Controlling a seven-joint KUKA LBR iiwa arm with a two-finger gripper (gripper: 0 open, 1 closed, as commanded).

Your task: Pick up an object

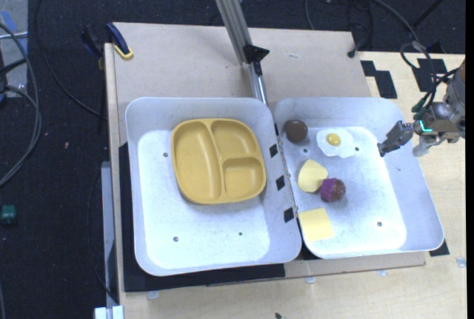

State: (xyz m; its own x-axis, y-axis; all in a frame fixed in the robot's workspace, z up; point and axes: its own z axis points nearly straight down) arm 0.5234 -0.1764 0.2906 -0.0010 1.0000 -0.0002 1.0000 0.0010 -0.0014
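Though tilted, cheese slice [316, 224] flat

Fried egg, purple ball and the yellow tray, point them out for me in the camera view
fried egg [335, 141]: camera view, on its white beside the yolk.
purple ball [332, 189]: camera view, middle of its top.
yellow tray [194, 156]: camera view, floor of its large left compartment.

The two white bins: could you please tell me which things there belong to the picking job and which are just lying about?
For the job:
round brown ball
white fried egg toy
yellow rounded lump
purple ball
flat yellow square
gripper

Lying about:
yellow divided plate
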